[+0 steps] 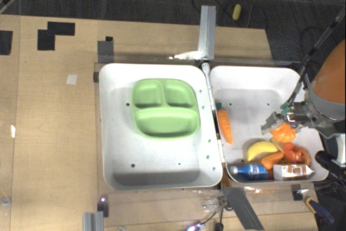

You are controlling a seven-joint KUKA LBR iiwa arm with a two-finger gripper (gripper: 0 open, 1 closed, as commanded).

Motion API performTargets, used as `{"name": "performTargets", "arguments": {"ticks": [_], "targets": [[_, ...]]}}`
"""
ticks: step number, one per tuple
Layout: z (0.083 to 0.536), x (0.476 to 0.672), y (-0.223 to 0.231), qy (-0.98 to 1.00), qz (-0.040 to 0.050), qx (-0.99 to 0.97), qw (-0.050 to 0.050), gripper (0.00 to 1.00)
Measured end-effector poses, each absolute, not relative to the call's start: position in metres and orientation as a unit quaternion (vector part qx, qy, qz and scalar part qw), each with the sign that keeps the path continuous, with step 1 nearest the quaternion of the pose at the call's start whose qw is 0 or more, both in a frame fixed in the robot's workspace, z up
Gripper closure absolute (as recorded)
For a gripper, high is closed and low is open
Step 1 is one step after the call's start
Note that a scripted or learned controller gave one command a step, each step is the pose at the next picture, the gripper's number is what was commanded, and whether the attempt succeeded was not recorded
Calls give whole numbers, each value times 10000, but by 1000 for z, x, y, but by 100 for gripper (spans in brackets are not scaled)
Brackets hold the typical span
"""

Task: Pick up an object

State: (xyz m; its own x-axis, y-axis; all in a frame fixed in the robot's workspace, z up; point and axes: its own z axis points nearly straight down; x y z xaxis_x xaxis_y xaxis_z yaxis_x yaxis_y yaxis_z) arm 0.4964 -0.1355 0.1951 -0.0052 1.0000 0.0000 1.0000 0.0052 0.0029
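At the frame's lower right, our claw [282, 120] hangs just above an orange pepper-like toy [283, 133] in the right bin [254, 86] — grip unclear. We judge it light, hard, slippery — best pinched across its middle.

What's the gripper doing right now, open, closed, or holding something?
Gripper: cannot be told; it sits right above the orange pepper in the right bin.

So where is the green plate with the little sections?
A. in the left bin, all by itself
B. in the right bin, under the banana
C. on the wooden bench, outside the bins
A: the green divided plate lies flat in the left bin, while the banana sits in the right bin.
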Motion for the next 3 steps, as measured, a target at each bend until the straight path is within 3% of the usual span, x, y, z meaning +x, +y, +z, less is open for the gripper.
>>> {"name": "performTargets", "arguments": {"ticks": [1, 2, 3], "targets": [[99, 527, -197, 7402, 17, 6724, 24, 0], [110, 528, -196, 7404, 33, 6722, 46, 100], [89, 602, -165, 7361, 38, 6769, 50, 100]]}}
